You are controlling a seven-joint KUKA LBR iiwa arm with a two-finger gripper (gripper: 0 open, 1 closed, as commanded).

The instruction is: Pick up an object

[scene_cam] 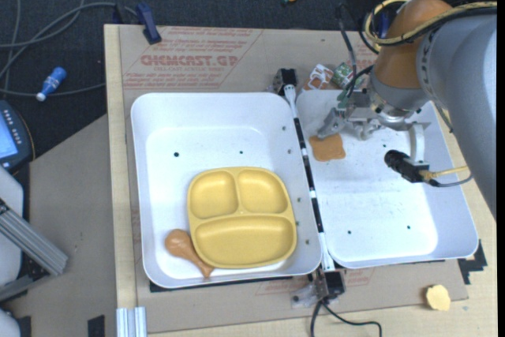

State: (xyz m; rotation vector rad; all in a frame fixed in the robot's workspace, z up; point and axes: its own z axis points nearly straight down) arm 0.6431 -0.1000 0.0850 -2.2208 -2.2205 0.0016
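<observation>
My pincer [341,125] hangs in the right bin [379,225] just above the orange slab [327,147]; its grip state I cannot tell.

Arm [465,59] at right of frame: broad grey casing, orange band above the wrist, yellow and black cables looped beside it. End effector [355,118]: grey metal, with a black fitting trailing a yellow lead.

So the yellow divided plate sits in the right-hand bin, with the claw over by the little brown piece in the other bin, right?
Not quite. The camera view shows the yellow divided plate in the left-hand bin, not the right. The claw is over the right-hand bin, close to the little brown piece, as you said.
</observation>
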